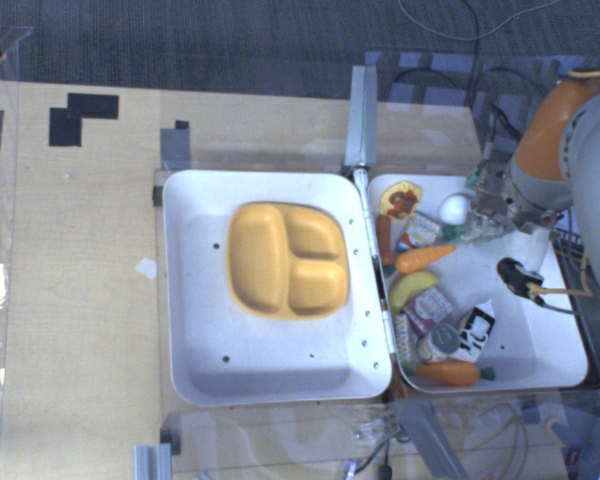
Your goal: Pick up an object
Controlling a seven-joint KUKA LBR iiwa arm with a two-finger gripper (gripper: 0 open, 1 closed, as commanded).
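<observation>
The gripper (485, 213) hung just right of the egg (453, 209); whether it was clenched, I couldn't tell.

A pale wooden tabletop (80, 298) carries black tape marks (80, 116) near its far-left corner. Beyond its far edge lies dark grey carpeted floor (230, 23), crossed by a thin looping cable (450, 13). Lighting is even and soft.
</observation>
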